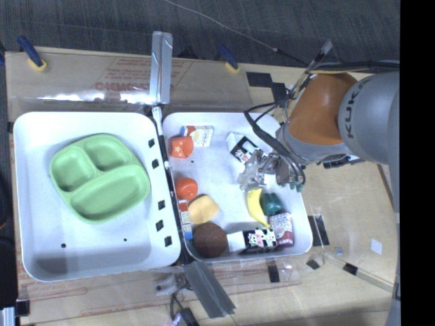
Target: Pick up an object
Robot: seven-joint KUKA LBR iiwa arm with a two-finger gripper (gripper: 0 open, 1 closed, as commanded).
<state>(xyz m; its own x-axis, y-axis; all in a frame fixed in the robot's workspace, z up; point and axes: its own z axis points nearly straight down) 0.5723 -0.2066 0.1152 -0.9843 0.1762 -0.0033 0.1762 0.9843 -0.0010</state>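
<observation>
Two shallow white bins are seen side by side on the desk (pixel 353 250). In the left bin (pixel 41 250) a green divided plate (pixel 100 176) is laid toward ten o'clock of the bin's centre. The right bin (pixel 217 124) is crowded with objects. The end effector (pixel 257 172) is lowered near the bin's centre, at the end of the grey arm (pixel 367 121) reaching in from three o'clock; how far it is open cannot be told, and nothing is seen held in it. A yellow banana (pixel 255 207) is found just at six o'clock of the end effector, with a teal object (pixel 273 203) touching it at three o'clock. A small black-and-white carton (pixel 240 148) is placed at eleven o'clock of the end effector. Along the bin's nine o'clock side an orange-red cup (pixel 181 147), an orange ball (pixel 186 187), a pale yellow lump (pixel 202 210) and a brown ball (pixel 209 240) are ranged.
</observation>
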